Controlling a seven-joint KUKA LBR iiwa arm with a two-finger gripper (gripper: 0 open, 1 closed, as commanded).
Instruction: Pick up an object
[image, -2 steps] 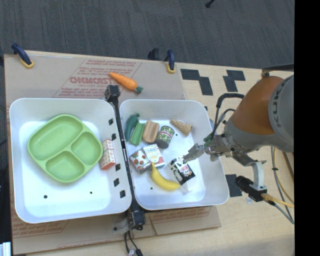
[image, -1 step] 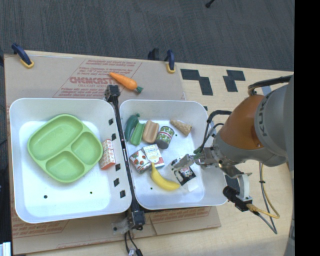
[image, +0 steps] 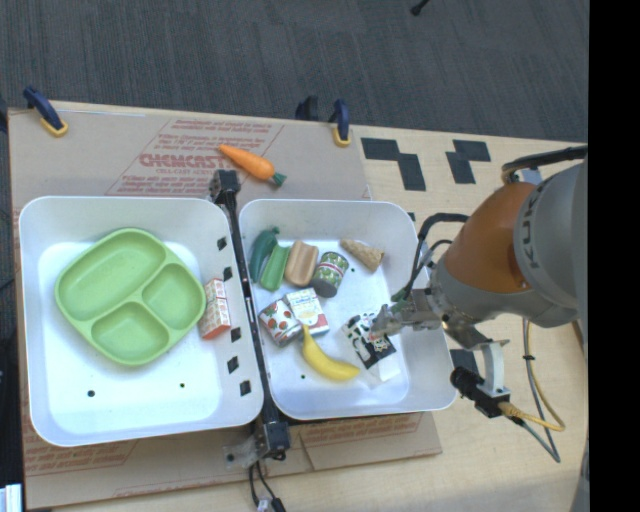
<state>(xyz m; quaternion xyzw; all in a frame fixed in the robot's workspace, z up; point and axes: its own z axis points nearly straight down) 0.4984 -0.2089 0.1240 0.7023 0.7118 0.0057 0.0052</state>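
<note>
The gripper (image: 372, 335) is down low inside the right bin (image: 400, 215), over its right-hand part, with the grey arm (image: 520, 260) and its orange band reaching in from the right. Whether anything is being pinched — I cannot tell; the metal and black parts at the tip blur together over a small dark-and-white patch on the bin floor, and what that patch is I cannot make out.

So what is within reach? The banana (image: 326, 362) is the closest clear candidate — it lies just to the left of the gripper and a touch toward the near edge of the bin, its long axis slanting from upper left down to lower right, with the lower end pointing toward the tip. Just beyond it to the left sit two small cartons (image: 293, 317) side by side, and further up the bin the green can (image: 331, 272), a tan bread-like piece (image: 300, 262), a dark green vegetable (image: 267, 258) and a beige piece (image: 362, 254) near the far wall.

That is the relation that counts, I would say: everything pickable lies left of the gripper, the banana nearest, so a short shift leftward with the closing direction set across the banana's slant looks like the sensible bid.

Over in the left bin (image: 40, 300) a green divided plate (image: 128, 295) and a small box (image: 214, 308) sit well apart from the action, and an orange carrot (image: 247, 161) rests on the bench outside both bins.
</note>
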